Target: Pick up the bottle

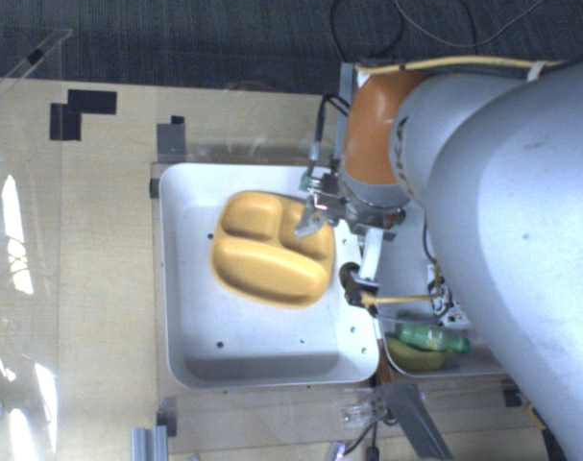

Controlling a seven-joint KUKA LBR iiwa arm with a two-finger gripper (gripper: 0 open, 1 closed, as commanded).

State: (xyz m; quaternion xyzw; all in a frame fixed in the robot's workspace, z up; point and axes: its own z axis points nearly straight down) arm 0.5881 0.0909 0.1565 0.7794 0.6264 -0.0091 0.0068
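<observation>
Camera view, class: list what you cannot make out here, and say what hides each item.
- Bottle: a green part shows in the right bin; the arm covers the rest.
- Yellow bowl under the bottle: partly hidden by the arm.
- Gripper: over the yellow divided tray in the left bin; too small and blurred to judge.

Wooden bench (pixel 99 286) bears left white bin (pixel 176 286); second bin (pixel 406 257) mostly hidden.
</observation>
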